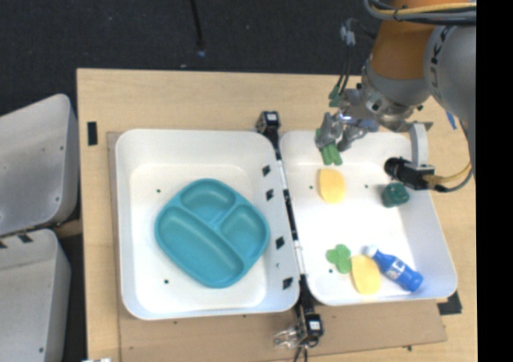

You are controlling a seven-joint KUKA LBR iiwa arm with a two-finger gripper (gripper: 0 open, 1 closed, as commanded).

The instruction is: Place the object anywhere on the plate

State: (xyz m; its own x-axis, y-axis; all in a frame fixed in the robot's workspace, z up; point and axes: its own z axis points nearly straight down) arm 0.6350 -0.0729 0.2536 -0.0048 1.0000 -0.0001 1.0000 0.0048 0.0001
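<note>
Bench point(96, 88): pale wood top, bearing two shallow white bins side by side.

Left bin point(136, 288): holds one teal plate point(211, 231), divided into three compartments, lying flat near the bin's middle. Nothing rests on the plate. No writing can be read on it.

Divider: the bins' touching rims carry small black clips point(268, 121), one at the far end and others along the seam.

Right bin point(437, 224), contents from left to right:
- green clover-shaped piece point(339, 257), near the front, touching the yellow item beside it;
- yellow rounded object point(331, 185), lying alone toward the far half, just below the gripper;
- second yellow rounded item point(365, 275), at the front, between the green piece and the bottle;
- blue bottle point(395, 268) with a white cap, lying on its side; any label is too small to read;
- dark green lump point(394, 195), near the right wall.

Gripper point(330, 149): hangs over the far left corner of the right bin, a small green item point(331, 157) seen at its tips; whether the fingers are closed on it cannot be told.
</note>
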